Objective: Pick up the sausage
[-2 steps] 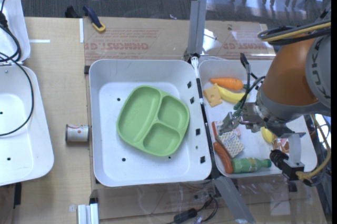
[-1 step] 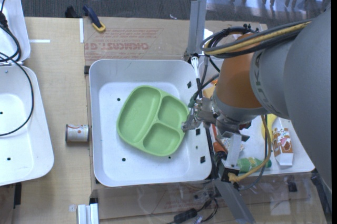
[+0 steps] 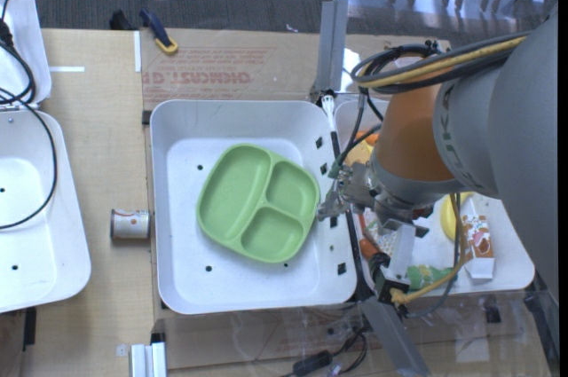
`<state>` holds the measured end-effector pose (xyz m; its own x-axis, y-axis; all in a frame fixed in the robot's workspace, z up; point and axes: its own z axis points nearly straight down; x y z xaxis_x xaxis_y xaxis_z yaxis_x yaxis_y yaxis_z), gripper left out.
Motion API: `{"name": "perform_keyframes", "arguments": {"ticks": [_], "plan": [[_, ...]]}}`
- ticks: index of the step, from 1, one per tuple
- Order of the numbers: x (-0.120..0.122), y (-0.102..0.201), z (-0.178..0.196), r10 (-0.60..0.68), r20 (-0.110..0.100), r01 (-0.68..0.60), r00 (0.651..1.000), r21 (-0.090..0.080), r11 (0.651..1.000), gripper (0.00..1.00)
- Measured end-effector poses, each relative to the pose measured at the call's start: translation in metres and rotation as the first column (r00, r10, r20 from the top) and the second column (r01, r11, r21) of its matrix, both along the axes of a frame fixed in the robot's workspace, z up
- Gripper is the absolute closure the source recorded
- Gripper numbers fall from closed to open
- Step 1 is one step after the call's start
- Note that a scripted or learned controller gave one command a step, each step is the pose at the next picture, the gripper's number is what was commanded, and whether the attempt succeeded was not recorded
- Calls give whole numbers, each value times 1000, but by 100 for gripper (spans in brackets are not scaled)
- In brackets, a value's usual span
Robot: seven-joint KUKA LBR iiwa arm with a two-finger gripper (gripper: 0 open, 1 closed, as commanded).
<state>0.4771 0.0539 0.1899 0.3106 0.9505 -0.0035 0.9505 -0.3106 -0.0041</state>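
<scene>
Closest to the lens, grey arm (image 3: pixel 497 127) with its orange band, sweeping in from the right and bending down over the right bin (image 3: pixel 513 270). Gripper (image 3: pixel 387 235) low at that bin's left side, just beside the wall shared with the left bin (image 3: pixel 169 155). Spread or pressed together? Cannot tell from up here, wrist and cables blocking the business end. Nothing seen pinched, so no calling it a catch.

As for the sausage (image 3: pixel 367 246): possibly that reddish-orange piece right by the dividing wall, just beside the gripper and lying down in the right bin. Too hidden to swear to it. Judging by that, reach looks made, grasp not confirmed, lift not yet done. Most of the job left, then: closing on the target, raising it clear of the bin.

Plenty of clutter around. Yellow item (image 3: pixel 448 215) just right of the gripper, white and red packet (image 3: pixel 479 240) beyond it, green and yellow piece (image 3: pixel 426 276) nearer the front rim. All close enough to get nudged or grabbed by mistake. Dividing wall tight on the other side, leaving little room.

Over in the left bin, green divided plate (image 3: pixel 257 203), well out of the action. Small can (image 3: pixel 130 224) on the bench to the left, clamp (image 3: pixel 158 31) further back.
</scene>
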Motion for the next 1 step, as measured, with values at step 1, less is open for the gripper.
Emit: {"name": "perform_keyframes", "arguments": {"ticks": [1], "plan": [[8, 20, 0, -245, 1, 245, 969, -2, 969, 0]]}}
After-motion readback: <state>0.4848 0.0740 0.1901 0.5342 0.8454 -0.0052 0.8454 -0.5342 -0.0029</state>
